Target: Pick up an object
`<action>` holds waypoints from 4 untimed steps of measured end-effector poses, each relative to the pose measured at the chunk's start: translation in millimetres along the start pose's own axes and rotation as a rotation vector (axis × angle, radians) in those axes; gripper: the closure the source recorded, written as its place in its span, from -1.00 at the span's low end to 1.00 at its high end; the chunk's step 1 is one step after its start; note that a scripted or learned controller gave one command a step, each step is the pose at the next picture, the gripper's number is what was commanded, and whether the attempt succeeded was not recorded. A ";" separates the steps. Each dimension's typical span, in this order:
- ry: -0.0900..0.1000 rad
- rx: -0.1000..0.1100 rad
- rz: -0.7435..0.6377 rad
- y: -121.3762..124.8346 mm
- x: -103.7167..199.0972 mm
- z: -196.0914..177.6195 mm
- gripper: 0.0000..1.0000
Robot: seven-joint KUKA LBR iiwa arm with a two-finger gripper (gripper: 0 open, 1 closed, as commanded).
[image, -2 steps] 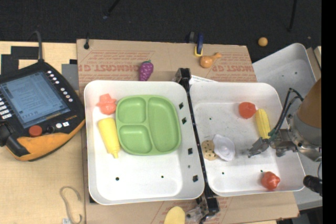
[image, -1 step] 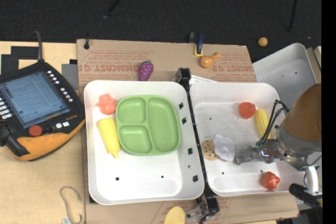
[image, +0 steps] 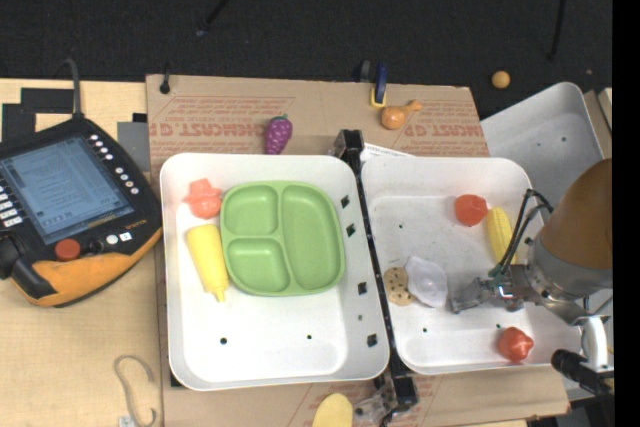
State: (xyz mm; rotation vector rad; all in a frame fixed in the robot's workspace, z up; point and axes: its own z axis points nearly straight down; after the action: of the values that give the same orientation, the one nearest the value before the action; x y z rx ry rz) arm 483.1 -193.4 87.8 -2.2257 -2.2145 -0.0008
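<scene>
The red strawberry (image: 515, 343) lies low in the right bin (image: 440, 180), looking light, smooth and rounded. The gripper (image: 466, 297) hovers just beside a clear crumpled cup (image: 428, 279); I cannot tell its state.

A translucent, pale crumpled plastic piece (image: 428, 281) lies in the lower middle of the right white bin (image: 420, 183), touching a round speckled cookie (image: 399, 286) on its left, just beside the gripper (image: 462, 299)
</scene>
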 end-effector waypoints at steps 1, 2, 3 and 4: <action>0.000 -0.001 0.008 -0.3 -2.8 -10.8 1.00; -0.003 -0.003 0.001 0.6 -11.6 -70.6 1.00; -0.002 -0.005 -0.006 0.0 -3.7 -129.1 1.00; -0.001 -0.001 -0.005 0.4 -4.6 -140.3 1.00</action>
State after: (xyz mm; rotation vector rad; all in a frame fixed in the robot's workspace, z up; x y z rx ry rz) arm 483.6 -198.2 228.0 -2.2211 -2.2218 -0.0008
